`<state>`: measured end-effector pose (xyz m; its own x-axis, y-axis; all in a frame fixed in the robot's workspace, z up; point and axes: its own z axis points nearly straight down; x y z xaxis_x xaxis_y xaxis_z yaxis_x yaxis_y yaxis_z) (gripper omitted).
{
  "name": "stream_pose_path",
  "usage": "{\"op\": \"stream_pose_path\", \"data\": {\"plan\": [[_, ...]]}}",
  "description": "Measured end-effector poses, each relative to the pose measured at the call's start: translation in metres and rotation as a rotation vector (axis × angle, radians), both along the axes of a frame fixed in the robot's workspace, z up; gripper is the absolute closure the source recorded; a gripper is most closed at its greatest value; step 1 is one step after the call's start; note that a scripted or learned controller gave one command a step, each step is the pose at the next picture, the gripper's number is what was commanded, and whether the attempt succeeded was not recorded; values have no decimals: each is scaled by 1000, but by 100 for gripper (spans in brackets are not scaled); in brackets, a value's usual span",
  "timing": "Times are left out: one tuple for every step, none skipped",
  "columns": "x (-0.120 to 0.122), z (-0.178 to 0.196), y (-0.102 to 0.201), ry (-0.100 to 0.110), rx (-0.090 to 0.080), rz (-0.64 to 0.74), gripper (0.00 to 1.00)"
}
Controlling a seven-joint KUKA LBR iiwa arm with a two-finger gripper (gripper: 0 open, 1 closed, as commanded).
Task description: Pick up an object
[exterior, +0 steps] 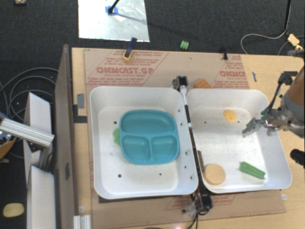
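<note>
Looks like the approach step: the hand (251, 127) hovers over the right bin (274, 142) near its right wall, holding nothing; can't tell how wide it's open. Closest pick is probably the green stick (252, 170), lying flat near the front right corner, long axis running left-far to right-near. Next it'd need to shift nearer, line up across that axis, then drop.

The grey arm (294, 99) reaches in from the right edge, its wrist low and turned leftward. The gripper (249, 128) points left and slightly down, its metal fingers (252, 124) close together with nothing visible between them.
</note>
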<state>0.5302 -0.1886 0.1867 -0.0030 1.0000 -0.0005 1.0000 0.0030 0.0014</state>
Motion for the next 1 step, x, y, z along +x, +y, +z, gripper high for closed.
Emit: {"op": "stream_pose_path", "data": {"plan": [[86,-37,25,-5,1,7,0]]}}
